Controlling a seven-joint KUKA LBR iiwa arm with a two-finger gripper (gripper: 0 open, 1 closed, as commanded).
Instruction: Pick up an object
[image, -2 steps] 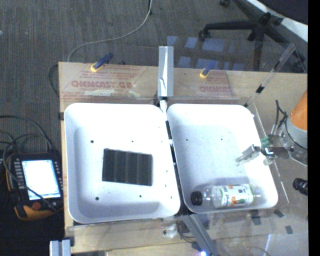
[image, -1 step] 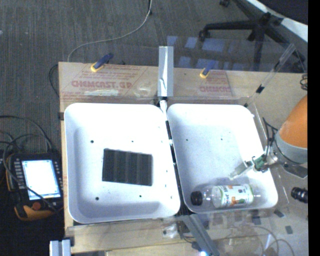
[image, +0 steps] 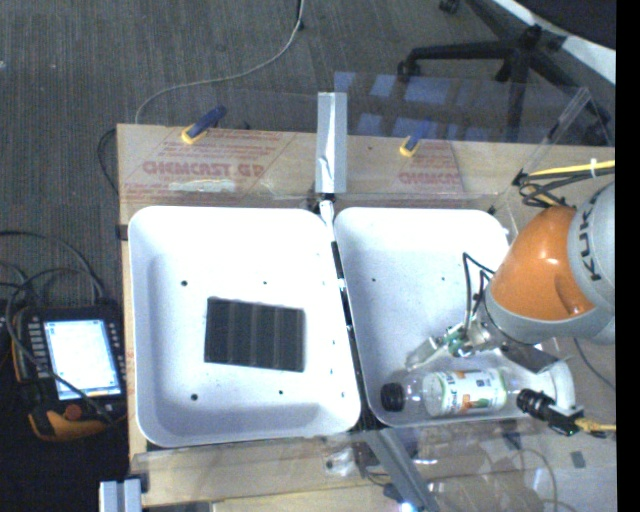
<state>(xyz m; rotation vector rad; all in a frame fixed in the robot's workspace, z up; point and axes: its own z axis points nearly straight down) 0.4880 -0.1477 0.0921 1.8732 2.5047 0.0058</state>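
Observation:
A clear plastic bottle (image: 460, 392) with a black cap (image: 392, 397) and a white and green label lies on its side along the front wall of the right bin (image: 420, 250). My gripper (image: 432, 351) hangs just above and behind the bottle's neck end, pointing down and to the left. Nothing shows between its tips. The arm's orange band (image: 535, 272) covers the bin's right side. A flat black ribbed rectangle (image: 254, 334) lies in the middle of the left bin (image: 160, 250).
The ridge (image: 342, 290) where the two bins meet runs front to back. A metal post (image: 330, 140) stands behind it. A lit handheld screen (image: 75, 358) lies on the floor to the left. Cables trail at the right edge.

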